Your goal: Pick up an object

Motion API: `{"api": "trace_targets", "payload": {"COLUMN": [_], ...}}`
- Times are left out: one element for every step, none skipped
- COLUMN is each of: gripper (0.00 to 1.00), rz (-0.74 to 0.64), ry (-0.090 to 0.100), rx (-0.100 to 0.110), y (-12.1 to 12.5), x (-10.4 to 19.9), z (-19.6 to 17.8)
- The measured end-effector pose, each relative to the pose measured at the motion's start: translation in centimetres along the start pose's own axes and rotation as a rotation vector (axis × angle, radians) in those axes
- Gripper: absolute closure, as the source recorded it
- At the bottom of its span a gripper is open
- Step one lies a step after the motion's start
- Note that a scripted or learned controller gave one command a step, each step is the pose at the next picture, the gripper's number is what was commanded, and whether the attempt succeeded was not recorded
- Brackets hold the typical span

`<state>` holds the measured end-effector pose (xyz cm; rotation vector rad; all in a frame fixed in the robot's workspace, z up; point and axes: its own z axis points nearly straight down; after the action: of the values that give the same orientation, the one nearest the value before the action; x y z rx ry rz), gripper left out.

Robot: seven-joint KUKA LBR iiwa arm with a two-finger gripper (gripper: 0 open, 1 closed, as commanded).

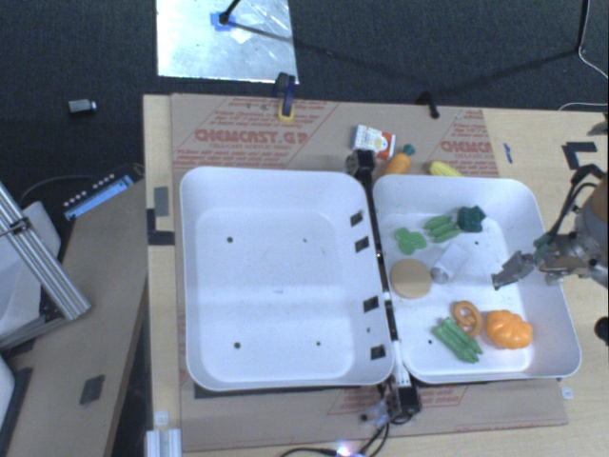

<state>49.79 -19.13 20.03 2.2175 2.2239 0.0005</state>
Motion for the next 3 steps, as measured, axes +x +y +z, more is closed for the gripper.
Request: {"api": "trace_targets", "payload": {"gripper": [0.00, 0.00, 0.00], "rz": [0.000, 0.001, -0.003], "ry": [-0.002, 0.001, -0.001], "rx": [-0.018, 0.002, -0.004], "y": [8.9, 3.4, 10.3], "x": [6.0, 6.7, 10.4], "z": [10.4, 11.6, 1.0]}}
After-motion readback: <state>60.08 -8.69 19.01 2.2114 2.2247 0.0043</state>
